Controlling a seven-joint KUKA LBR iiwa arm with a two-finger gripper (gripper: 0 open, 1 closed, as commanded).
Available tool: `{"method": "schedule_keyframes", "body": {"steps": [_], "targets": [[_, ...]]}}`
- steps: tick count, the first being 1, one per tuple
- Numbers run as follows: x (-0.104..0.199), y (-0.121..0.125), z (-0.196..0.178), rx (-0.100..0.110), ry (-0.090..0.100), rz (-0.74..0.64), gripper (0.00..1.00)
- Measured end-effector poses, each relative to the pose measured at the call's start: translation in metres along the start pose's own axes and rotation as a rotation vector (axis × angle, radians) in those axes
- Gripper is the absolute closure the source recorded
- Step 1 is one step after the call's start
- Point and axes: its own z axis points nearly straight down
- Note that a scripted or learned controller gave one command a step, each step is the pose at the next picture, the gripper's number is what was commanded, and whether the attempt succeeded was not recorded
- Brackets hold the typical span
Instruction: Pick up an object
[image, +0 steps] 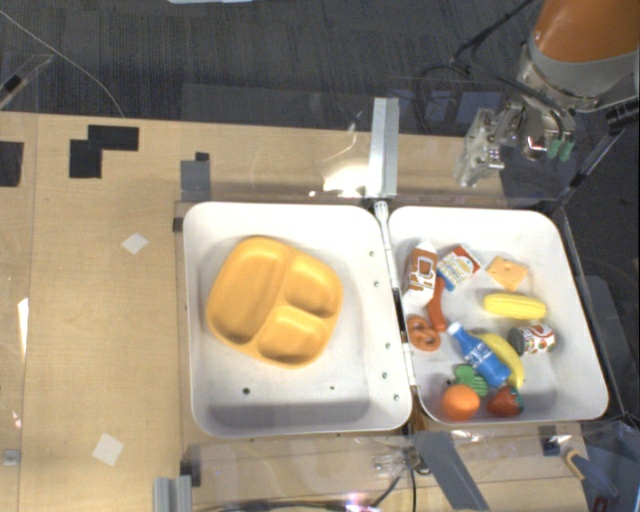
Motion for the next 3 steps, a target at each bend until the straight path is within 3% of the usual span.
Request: {"method": "schedule_keyframes", "body": {"steps": [1, 2, 3], "targets": [[0.021, -0.030, 0.022, 0.002, 0.002, 0.441, 1.00], [0.053, -0.008, 0.035, 0.003, 0.003, 0.802, 1.00], [0.053, -0.008, 0.035, 0.003, 0.003, 0.801, 0.00]]}}
